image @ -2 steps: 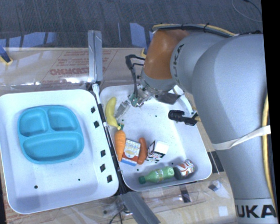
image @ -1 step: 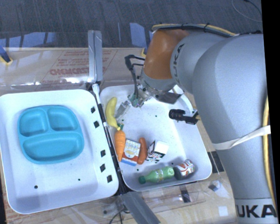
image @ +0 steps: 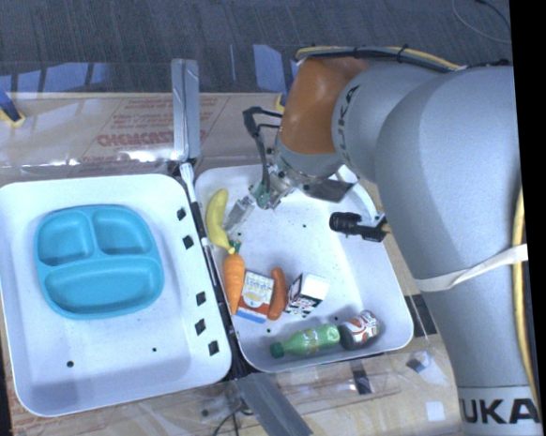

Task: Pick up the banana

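Note:
The yellow banana (image: 218,219) lies against the left wall of the right bin (image: 381,279), near its far corner, curving from top to bottom. My gripper (image: 242,212) reaches down from the grey wrist with the orange band and sits just right of the banana, close beside its middle. I see nothing lifted; the banana rests on the bin floor.
Just below the banana an orange carrot (image: 235,279) points away from it. Further front lie a snack packet (image: 257,293), a red sausage (image: 277,294), a black-and-white carton (image: 305,293), a green bottle (image: 311,341) and a can (image: 362,328). A blue divided plate (image: 96,259) sits in the left bin (image: 31,372).

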### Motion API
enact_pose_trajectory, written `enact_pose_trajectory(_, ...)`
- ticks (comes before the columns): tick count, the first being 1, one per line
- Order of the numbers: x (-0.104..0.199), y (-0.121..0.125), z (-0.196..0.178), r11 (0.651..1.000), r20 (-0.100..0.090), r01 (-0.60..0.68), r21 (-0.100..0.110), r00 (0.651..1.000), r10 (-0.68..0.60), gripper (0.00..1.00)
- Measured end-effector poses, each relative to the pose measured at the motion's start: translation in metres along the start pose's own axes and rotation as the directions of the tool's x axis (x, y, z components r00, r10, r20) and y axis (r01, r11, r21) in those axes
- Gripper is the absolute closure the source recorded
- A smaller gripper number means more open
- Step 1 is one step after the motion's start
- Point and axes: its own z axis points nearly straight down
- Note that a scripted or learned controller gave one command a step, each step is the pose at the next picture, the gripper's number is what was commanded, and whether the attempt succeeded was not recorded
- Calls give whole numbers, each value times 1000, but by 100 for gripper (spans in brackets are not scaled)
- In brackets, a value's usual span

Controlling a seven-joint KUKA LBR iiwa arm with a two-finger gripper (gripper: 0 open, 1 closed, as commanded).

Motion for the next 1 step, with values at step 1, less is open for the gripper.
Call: enact_pose_trajectory(1, -2, -2, 1, 1000, -3, 22, -2, 1000, -22, 0)
